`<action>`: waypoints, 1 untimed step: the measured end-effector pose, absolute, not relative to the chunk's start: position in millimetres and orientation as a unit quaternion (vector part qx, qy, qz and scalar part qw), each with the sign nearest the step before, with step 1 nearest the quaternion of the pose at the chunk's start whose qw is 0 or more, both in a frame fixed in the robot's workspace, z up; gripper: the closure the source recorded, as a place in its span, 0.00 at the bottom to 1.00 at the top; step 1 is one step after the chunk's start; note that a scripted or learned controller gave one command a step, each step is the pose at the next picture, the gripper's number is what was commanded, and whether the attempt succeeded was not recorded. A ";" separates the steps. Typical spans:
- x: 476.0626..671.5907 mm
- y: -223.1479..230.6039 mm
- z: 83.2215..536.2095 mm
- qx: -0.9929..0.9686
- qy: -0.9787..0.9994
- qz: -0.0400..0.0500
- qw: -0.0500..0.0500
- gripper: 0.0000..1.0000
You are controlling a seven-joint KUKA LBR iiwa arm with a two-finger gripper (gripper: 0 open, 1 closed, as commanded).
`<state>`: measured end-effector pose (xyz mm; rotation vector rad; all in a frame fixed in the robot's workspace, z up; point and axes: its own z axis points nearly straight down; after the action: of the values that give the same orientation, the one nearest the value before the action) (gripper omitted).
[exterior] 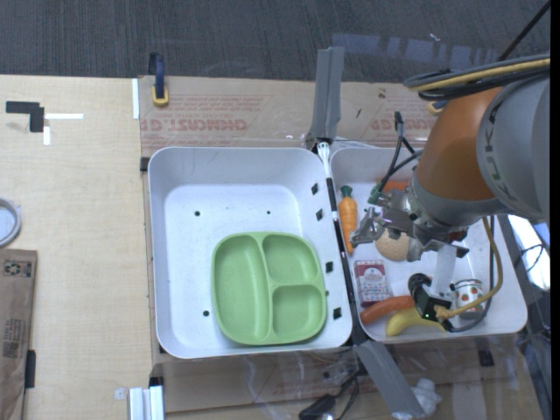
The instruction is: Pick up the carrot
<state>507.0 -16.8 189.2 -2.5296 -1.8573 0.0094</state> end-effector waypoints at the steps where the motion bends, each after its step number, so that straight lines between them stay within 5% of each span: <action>1: 502.9 -79.0 189.3 -0.796 -0.605 0.003 0.002 0.00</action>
<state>502.9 -79.0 189.3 -2.4979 -1.9001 0.0087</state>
